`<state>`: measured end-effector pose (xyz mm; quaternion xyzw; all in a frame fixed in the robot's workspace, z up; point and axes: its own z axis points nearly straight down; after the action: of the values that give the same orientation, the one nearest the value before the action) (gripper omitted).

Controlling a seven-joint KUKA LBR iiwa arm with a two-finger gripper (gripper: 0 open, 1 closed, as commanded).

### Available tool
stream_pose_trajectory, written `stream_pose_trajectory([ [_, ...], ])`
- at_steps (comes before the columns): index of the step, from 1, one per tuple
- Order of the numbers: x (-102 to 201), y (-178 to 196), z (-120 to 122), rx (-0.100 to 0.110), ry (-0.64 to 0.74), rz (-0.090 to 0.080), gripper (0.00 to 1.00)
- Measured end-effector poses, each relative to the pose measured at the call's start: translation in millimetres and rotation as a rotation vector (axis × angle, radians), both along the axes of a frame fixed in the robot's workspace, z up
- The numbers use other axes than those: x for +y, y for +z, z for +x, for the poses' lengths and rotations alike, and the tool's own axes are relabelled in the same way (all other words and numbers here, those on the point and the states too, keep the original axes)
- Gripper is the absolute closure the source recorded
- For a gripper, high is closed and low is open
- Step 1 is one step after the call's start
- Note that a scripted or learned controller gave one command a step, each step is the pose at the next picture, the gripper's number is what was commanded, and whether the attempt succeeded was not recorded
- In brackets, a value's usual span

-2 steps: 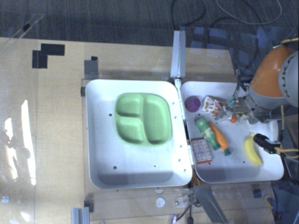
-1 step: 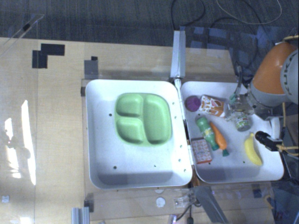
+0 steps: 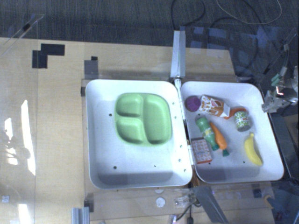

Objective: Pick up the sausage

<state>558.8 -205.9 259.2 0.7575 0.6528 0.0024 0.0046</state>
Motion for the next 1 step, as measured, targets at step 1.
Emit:
stream_pose_trajectory([
  [1, 13.0, -25.9, -41.9, 0.005, 0.122, 0.001, 1.0],
])
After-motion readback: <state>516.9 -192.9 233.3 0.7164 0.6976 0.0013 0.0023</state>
